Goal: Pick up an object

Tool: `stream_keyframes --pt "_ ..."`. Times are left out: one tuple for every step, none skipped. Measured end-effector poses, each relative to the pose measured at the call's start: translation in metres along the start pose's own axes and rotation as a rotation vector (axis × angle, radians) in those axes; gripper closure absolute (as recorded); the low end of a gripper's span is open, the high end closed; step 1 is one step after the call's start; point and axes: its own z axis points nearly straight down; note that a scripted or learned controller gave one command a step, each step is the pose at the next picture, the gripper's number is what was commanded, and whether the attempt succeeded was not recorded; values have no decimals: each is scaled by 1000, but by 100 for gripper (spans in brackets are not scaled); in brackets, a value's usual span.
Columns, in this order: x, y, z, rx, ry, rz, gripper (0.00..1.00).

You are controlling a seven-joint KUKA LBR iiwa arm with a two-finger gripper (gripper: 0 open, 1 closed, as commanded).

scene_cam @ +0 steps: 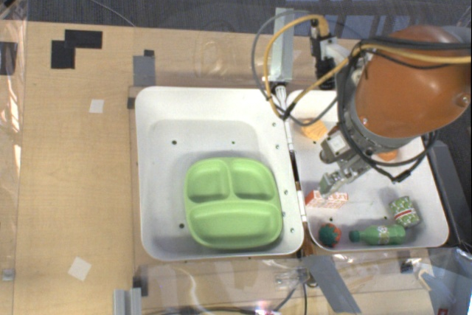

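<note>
Near edge of the right bin (439, 238): red-and-green ball (329, 234), green bottle (379, 234) lying on its side, small green-and-white can (404, 210). Just behind them a red-and-white packet (325, 199) lies flat, with the gripper (335, 181) directly above it; finger state cannot be determined, nothing seen held. Left bin (158, 114) holds a green divided tray (233, 201); an orange piece (315, 131) lies farther back.

So the green three-compartment plastic tray (233, 201) sits in the left white bin (158, 122); the green plastic bottle (379, 234) lies in the right white bin (435, 221).
</note>
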Motion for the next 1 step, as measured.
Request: stream_keyframes --pt "-4 -11 84 -8 -6 -652 100"
